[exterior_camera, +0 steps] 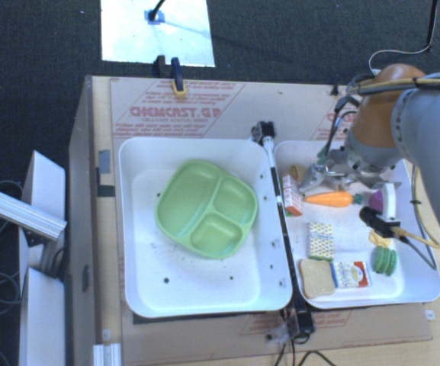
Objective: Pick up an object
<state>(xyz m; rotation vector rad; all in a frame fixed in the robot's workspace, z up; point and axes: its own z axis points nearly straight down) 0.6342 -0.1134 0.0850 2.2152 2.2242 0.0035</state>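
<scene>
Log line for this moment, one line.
arm: over right bin | gripper: low, by carrot | held: nothing seen | green tray: in left bin | pick: not yet done

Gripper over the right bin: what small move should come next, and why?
Probably a short descent toward the orange carrot. The gripper hangs in the right bin just above and left of the carrot, with nothing seen between its fingers. The carrot lies flat with some bare bin floor below it, so it looks like the nearest pick.
</scene>
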